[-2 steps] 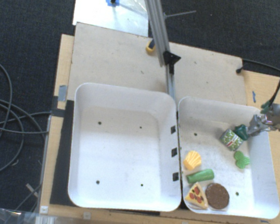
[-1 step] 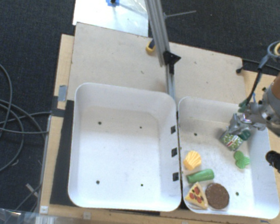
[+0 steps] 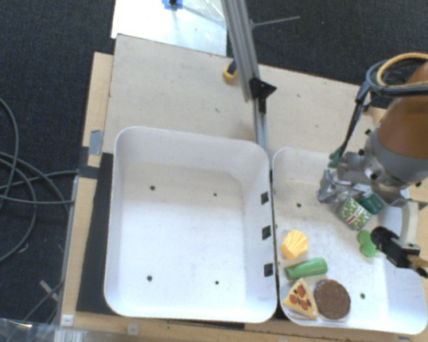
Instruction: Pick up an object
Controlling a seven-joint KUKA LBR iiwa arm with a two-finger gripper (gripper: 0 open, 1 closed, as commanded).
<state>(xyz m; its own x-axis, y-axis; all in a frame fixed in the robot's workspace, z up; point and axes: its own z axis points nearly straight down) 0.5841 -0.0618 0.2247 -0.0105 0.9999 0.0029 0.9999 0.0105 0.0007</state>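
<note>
Green-labelled small can (image 3: 355,210), its print too small to read, lies tilted in the right white bin (image 3: 406,305) at the frame's right, touching the grey two-finger gripper (image 3: 338,191). Whether the fingers pinch it cannot be told.

Hand (image 3: 338,191) low over right bin (image 3: 400,310)

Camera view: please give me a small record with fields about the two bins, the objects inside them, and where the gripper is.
left bin: white, shallow, nothing inside
right bin: white, holds every object
near the front edge: pizza slice, brown disc, green cucumber, yellow shell
further back: green can, small green piece
gripper: low over the back of the right bin, beside the green can
object held: cannot be judged
</note>
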